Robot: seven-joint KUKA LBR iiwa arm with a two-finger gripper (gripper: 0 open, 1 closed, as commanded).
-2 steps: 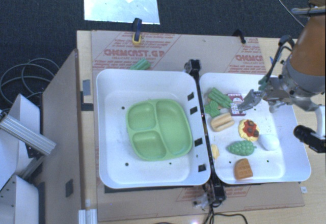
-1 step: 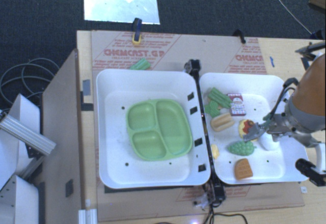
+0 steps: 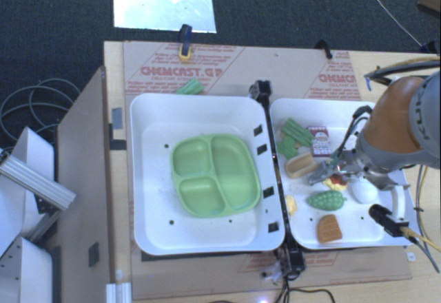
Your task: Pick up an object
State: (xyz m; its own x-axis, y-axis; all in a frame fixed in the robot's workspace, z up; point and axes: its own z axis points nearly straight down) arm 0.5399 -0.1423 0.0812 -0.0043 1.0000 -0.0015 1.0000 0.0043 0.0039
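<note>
My gripper (image 3: 325, 173) is down low in the right bin (image 3: 358, 110), near its middle. It hangs over a small red and yellow piece (image 3: 337, 182), just right of a tan bread-like piece (image 3: 299, 165) and above a bumpy green vegetable (image 3: 325, 200). A white egg (image 3: 363, 191) lies just to its right, under the wrist. Whether anything is gripped is hidden from this angle.
The right bin also holds a ridged green piece (image 3: 296, 132), a red and white box (image 3: 319, 142), an orange slice (image 3: 329, 228) and a small yellow piece (image 3: 291, 206). A green divided plate (image 3: 213, 175) sits in the left bin (image 3: 151, 157).
</note>
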